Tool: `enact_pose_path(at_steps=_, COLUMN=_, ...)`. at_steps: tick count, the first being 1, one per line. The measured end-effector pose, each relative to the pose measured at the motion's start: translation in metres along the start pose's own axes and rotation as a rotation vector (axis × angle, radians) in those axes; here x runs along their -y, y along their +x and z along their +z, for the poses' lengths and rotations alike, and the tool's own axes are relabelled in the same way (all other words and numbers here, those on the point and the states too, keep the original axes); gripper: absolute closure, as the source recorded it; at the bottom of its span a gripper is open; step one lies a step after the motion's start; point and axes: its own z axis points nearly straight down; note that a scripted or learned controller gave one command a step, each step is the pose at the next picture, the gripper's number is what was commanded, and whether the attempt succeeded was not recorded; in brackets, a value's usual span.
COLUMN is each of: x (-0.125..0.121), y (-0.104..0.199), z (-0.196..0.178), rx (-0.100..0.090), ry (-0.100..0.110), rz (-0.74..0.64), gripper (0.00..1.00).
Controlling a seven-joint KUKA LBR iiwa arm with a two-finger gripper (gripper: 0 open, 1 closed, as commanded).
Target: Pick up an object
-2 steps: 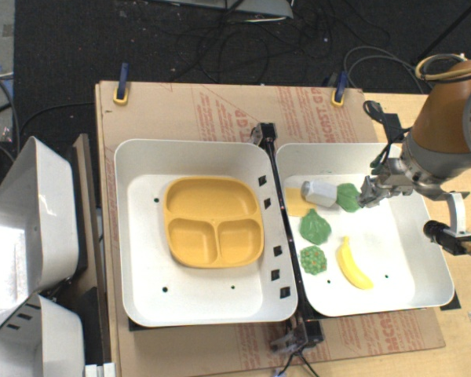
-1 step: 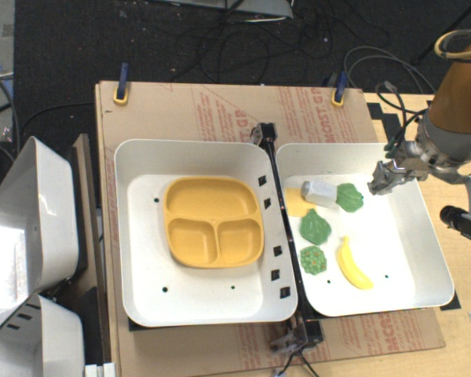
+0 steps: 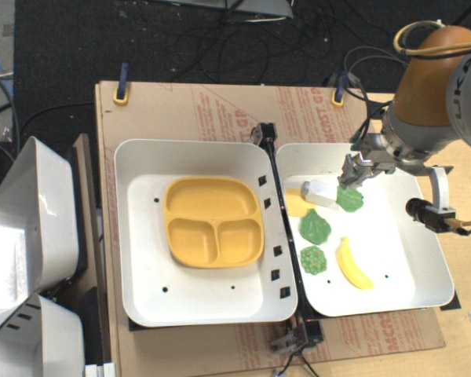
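Over right bin [image 3: 424,281]: hand [image 3: 352,176] above green toy [image 3: 350,200] | grip state unclear | step: approach | next: descend, pinch.

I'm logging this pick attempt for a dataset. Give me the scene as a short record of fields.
left bin: yellow divided tray
right bin: banana, three green items, one pale block
gripper: above right bin's upper part, over round green piece
grasp state: cannot tell
pale block: left of gripper
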Motion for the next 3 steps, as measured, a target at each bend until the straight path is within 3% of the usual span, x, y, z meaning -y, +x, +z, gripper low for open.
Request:
enact_pose_path(at_steps=2, x=0.004, y=0.096, z=-0.016, rx=0.0, ry=0.002, rz=0.001, gripper=1.0)
enact_pose_path(at_steps=3, x=-0.008, y=0.158, z=-0.022, rx=-0.002, ry=0.0, rz=-0.002, gripper=1.0)
